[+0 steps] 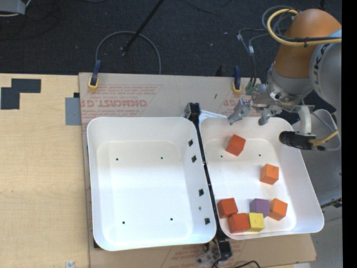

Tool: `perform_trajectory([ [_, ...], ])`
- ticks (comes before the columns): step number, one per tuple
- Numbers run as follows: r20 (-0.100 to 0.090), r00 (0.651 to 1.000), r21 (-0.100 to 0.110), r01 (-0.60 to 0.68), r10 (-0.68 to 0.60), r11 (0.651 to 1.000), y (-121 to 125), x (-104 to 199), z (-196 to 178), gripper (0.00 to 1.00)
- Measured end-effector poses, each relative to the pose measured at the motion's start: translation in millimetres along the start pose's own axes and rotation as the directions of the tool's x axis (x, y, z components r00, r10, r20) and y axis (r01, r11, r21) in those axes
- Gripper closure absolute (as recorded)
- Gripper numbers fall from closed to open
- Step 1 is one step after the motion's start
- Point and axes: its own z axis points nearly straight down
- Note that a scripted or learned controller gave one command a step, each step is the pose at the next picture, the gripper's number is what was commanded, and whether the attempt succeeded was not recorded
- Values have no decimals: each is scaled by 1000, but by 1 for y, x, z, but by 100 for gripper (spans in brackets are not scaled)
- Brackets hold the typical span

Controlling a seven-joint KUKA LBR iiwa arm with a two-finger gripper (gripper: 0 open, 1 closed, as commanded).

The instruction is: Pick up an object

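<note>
Two white bins sit side by side, and the right bin (301, 166) carries all the blocks. Big grey arm (312, 49) leans in from the right, its claw (252, 115) hanging spread open over the bin's far rim, gripping nothing. Just below it, apart from the fingers, lies a red-orange cube (235, 144). Further toward the near edge: an orange cube (269, 173), then a cluster with a purple block (259, 206) and small yellow block (256, 221).
</note>
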Motion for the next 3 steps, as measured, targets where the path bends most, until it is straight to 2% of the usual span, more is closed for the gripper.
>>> perform_trajectory([
  [1, 0, 1000, -1, 0, 0, 1000, -4, -29, 125, 0],
  [2, 1, 997, -2, -80, 80, 997, -17, -62, 83, 0],
  [3, 2, 1000, -10, -11, 11, 1000, -19, -61, 112, 0],
])
